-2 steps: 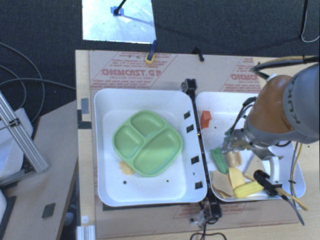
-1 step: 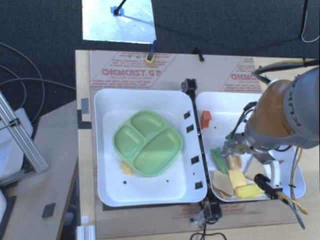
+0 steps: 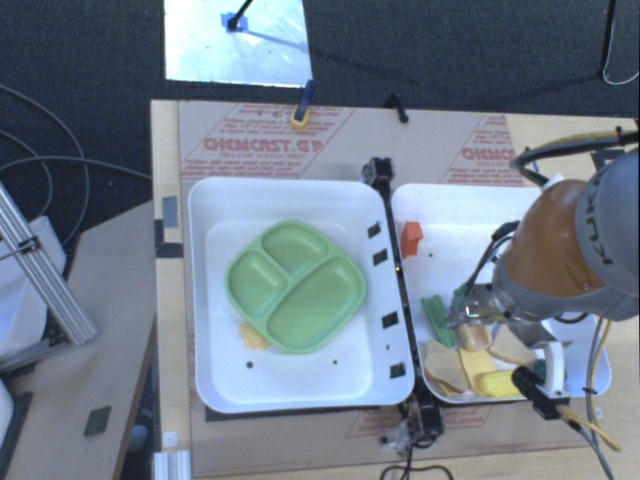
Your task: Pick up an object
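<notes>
i read the near corner of the right bin point(image 3: 600, 373) first: a yellow block point(image 3: 492, 383) and tan pieces point(image 3: 452, 366) lie there, just below the arm point(image 3: 560, 253). the wrist covers the jaws, so i cannot tell their state. a green bar point(image 3: 435, 318) lies left of the wrist, long axis running near to far. the orange block point(image 3: 411, 235) sits farther back, well apart. the left bin point(image 3: 200, 268) holds a green tray point(image 3: 295, 286). both bins rest on the counter point(image 3: 420, 138).
</notes>
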You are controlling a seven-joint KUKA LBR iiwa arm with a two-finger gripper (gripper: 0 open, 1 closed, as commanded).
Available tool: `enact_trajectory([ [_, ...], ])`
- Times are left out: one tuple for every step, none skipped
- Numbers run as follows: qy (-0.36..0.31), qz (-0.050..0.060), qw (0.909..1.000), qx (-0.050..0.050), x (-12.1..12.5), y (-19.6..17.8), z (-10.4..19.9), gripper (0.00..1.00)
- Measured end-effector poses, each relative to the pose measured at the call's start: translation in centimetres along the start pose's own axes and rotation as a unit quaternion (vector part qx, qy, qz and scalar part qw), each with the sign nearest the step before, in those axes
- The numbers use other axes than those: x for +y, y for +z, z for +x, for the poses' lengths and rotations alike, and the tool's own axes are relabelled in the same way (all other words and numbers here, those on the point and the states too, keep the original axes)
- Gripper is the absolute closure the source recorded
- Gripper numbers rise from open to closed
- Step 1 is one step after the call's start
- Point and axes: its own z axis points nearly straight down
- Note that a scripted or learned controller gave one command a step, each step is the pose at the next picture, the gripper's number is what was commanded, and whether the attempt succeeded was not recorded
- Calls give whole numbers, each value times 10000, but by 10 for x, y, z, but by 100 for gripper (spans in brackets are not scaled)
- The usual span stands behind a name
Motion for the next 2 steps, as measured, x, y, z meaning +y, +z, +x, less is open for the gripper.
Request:
enact_trajectory([
  [-36, 100, 9999, 36, 43, -98, 24, 100],
  [25, 190, 9998, 47, -11, -8, -25, 100],
])
